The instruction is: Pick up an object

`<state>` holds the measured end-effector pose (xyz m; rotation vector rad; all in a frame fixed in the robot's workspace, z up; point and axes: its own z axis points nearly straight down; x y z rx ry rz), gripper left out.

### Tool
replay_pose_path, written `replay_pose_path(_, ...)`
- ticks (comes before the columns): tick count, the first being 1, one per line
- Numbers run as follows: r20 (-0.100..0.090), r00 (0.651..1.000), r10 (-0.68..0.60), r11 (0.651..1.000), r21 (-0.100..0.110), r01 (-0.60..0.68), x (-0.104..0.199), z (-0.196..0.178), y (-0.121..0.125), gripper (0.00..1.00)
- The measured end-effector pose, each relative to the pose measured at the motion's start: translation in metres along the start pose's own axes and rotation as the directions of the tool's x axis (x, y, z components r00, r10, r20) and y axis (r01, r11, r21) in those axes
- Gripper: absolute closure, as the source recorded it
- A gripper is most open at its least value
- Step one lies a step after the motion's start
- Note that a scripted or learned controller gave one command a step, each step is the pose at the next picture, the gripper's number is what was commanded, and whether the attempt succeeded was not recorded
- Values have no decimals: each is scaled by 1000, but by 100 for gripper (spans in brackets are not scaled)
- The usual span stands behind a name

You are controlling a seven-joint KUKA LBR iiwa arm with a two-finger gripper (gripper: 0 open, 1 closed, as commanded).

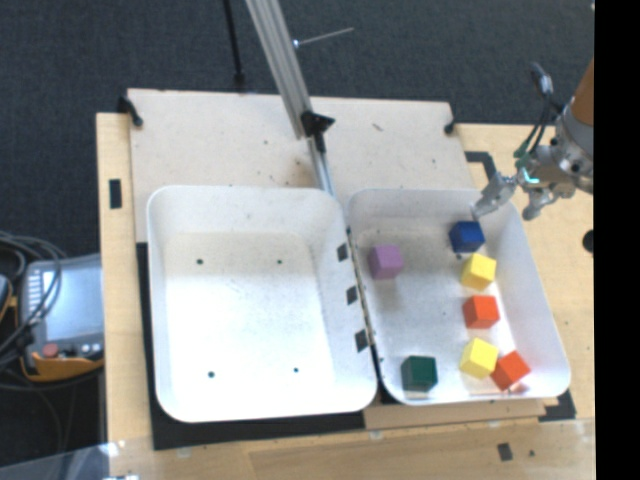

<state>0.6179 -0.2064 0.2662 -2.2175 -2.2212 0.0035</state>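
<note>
The right bin [530, 278] holds several small blocks. A blue cube [466, 236] lies near its far right corner, with a yellow cube [480, 270] and an orange cube [481, 311] in a row below it. A second yellow cube [479, 356] and a red-orange cube [511, 369] sit by the near right wall. A green cube [419, 373] rests at the near edge and a purple cube [386, 260] lies toward the left wall. My gripper [510, 205] hangs over the bin's far right rim, just above and right of the blue cube, open with nothing between its fingers.
The left bin [180, 218] adjoins the right one along a shared wall. A slanted aluminium post [285, 58] rises from behind the bins. A grey pendant device [60, 308] and cables lie off the bench's left side.
</note>
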Motion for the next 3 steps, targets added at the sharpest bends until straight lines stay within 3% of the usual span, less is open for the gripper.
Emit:
replay_pose_path(1,3,1000,-2,1000,-4,2,0,-3,1,0)
replay_pose_path(3,3,1000,2,1000,-2,-2,-9,96,11,0)
